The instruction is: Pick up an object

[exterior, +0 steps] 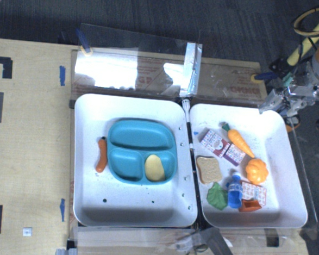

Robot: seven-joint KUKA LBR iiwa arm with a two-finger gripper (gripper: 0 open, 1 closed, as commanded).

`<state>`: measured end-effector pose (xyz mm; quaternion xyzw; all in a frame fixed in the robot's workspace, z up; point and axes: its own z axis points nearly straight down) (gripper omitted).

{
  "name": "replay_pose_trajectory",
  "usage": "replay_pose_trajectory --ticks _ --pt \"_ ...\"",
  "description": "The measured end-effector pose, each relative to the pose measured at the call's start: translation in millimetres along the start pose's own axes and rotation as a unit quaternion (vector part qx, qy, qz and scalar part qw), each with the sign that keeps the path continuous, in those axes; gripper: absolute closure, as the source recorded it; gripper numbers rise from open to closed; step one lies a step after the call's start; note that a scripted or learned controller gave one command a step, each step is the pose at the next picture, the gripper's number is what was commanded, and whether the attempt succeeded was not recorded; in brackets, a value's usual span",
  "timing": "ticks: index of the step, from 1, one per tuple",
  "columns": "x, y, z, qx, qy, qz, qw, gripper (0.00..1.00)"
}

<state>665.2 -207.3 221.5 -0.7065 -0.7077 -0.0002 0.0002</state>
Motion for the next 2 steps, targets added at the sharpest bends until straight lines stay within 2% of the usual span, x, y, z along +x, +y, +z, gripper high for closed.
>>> replay_pose_trajectory --ticks 1,2 --pt "69.2 -2.5 125.7 -0.003 -0.001 -0.006 1.0 0.0" --pt "70.7 -1.3 115.0 -0.004 -0.001 -0.008 1.0 1.0"
